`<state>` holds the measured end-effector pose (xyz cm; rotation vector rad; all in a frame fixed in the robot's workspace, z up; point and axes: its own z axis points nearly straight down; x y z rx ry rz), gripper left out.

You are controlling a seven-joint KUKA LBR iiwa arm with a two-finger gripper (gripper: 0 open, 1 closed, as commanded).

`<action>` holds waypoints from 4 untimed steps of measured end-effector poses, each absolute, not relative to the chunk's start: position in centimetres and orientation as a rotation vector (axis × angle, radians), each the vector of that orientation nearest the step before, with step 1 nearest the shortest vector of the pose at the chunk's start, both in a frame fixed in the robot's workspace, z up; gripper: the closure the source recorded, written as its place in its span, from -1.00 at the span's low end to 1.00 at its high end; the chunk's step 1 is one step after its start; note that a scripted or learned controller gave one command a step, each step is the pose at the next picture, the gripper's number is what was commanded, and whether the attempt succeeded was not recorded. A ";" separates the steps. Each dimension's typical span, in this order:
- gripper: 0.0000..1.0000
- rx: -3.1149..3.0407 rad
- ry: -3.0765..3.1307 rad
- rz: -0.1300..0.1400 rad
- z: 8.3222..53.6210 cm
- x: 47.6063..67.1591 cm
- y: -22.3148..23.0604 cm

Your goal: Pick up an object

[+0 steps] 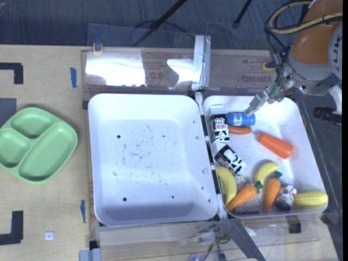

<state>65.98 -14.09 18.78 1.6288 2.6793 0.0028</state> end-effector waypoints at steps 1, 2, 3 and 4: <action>-1.00 1.565 2.718 0.003 8.7 62.7 -16.3; 1.00 1.563 2.710 0.007 9.9 62.9 -16.4; 1.00 2.103 2.328 0.002 19.1 66.8 -15.7; -1.00 2.103 2.329 0.002 19.1 66.8 -15.7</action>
